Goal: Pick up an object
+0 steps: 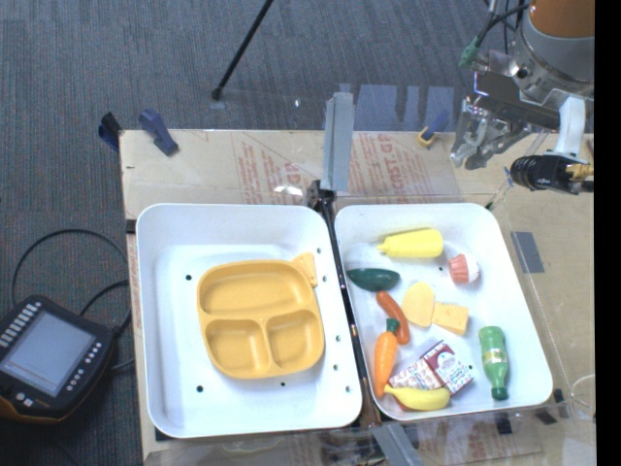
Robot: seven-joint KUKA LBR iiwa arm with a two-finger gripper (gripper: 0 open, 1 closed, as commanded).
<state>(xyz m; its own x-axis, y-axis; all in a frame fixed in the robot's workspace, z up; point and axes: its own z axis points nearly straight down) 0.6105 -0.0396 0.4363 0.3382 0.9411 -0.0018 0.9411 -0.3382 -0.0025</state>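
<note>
robot lab, carpeted floor [146, 47], teach pendant [44, 352], cardboard-topped bench [243, 168], tripod leg [250, 35]

The surface [243, 168] is brown board with red print, bearing two shallow white bins side by side: the left bin [170, 260] and the right bin [485, 223], touching along the middle, with a blue clamp [157, 132] at its far left corner

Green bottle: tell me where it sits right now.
The green bottle lies in the right bin, near its front right corner, just right of the small carton and below the cheese wedge.
</note>
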